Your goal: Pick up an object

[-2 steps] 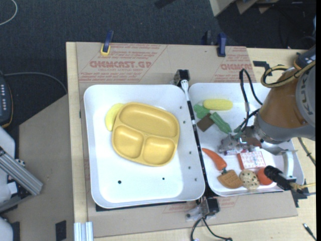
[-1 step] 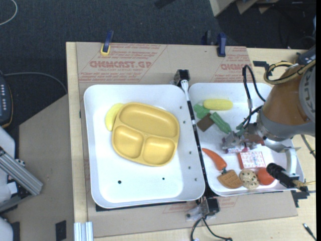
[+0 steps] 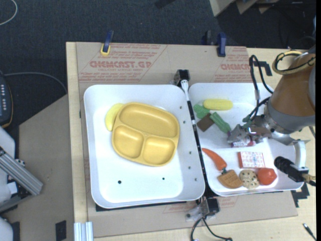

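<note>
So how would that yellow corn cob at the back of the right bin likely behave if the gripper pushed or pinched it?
The corn cob looks rounded and elongated, so a sideways push would probably roll it. It appears to be moulded plastic, likely stiff and light. Its smooth, tapered ends might slip from a pinch; gripping across the middle seems safer.

This looks like a robotics lab or test room, not a home. A plywood bench (image 3: pixel 150 59) stands on dark carpet (image 3: pixel 75 14), with printed cardboard held to it by clamps (image 3: pixel 106 44). Two white bins (image 3: pixel 100 185) sit side by side under a fixed camera, and loose cables (image 3: pixel 258 79) trail near the robot arm (image 3: pixel 293 97). The food is probably plastic toys, such as the corn cob (image 3: pixel 217 104).
</note>
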`<act>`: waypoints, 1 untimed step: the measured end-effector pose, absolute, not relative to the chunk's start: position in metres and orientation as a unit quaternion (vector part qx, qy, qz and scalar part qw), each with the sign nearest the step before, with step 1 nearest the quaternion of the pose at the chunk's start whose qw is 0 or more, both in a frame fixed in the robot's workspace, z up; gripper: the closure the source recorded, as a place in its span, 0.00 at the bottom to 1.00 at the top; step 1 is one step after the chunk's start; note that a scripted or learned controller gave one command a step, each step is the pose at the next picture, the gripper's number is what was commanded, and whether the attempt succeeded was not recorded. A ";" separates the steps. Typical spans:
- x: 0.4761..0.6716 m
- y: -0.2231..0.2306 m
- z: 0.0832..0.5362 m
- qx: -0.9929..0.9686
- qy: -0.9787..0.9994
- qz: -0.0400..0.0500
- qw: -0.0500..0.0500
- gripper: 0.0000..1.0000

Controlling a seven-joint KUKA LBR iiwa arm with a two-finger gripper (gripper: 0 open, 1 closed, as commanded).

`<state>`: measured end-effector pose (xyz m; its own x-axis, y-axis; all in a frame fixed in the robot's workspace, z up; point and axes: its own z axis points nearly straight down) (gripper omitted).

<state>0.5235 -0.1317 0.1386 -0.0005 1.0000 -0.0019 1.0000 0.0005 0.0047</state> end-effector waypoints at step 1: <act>0.519 -0.133 0.183 0.707 0.707 0.001 0.003 1.00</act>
<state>0.5188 -0.1333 0.1834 -0.0004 1.0000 -0.0022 1.0000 0.0004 0.0059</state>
